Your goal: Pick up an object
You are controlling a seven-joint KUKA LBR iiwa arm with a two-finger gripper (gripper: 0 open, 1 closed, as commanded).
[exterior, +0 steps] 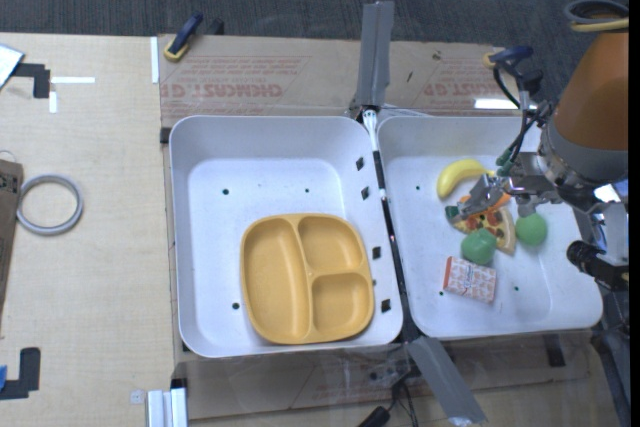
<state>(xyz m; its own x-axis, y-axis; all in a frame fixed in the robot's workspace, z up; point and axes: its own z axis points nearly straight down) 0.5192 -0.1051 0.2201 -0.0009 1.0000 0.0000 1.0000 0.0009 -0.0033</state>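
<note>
The right bin [560,310] holds a small pile of toy food. A yellow banana [459,177] lies at its back, with a pizza slice [492,215] and a green piece [479,246] just in front of it. A green ball [532,230] sits to their right, and a red-and-white packet [470,279] lies nearer the front. My gripper [503,187] comes in from the right and hangs low over the pile, right above the top of the pizza slice and beside the banana's right end. Its tip is lost against the clutter.
The left bin [200,215] holds a yellow divided plate [307,277]. A grey divider [376,55] rises between the bins at the back. A tape roll [47,204] lies on the wooden bench at the far left, and a blue-and-yellow clamp [183,35] sits behind the left bin.
</note>
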